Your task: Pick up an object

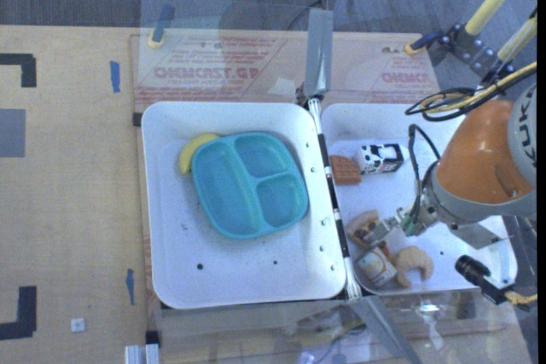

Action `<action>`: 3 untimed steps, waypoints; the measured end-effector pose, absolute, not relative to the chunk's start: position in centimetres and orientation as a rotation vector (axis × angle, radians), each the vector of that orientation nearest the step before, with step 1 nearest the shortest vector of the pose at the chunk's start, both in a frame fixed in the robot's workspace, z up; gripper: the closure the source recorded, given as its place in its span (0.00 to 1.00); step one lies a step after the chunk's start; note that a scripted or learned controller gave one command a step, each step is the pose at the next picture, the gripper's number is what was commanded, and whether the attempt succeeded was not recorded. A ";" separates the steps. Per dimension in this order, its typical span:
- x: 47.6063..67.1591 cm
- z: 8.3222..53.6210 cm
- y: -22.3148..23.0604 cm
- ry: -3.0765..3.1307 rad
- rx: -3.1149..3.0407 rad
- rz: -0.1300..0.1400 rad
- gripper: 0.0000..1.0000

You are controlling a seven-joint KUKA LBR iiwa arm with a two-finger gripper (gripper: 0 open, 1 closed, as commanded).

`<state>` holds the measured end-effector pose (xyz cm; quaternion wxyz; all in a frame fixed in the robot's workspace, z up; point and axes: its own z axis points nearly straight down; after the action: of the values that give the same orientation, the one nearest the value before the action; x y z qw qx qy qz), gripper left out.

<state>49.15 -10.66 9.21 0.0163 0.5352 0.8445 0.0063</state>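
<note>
Camera view: faint red print on cardboard sheet point(213, 71) behind bins, blurred, not readable. Left white bin point(171, 251) holds teal three-compartment plastic tray point(249, 183) over yellow banana-shaped piece point(189, 151). Right white bin point(444, 247): black-white cow-pattern box point(380, 158), brown square cracker-like piece point(345, 170), tan croissant-shaped toy point(415, 262). End effector point(408, 222) low above right bin, near croissant toy; opening cannot tell, nothing seen gripped.
</note>
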 end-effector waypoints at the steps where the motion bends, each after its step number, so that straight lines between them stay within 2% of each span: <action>1: 50.9 9.0 -10.8 2.761 1.477 0.005 0.00; 2: 49.0 9.1 -10.1 2.805 1.352 0.013 0.00; 3: 53.2 8.9 -11.8 2.586 1.774 0.013 0.00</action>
<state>53.25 -11.79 8.94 0.0029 0.5657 0.8246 0.0042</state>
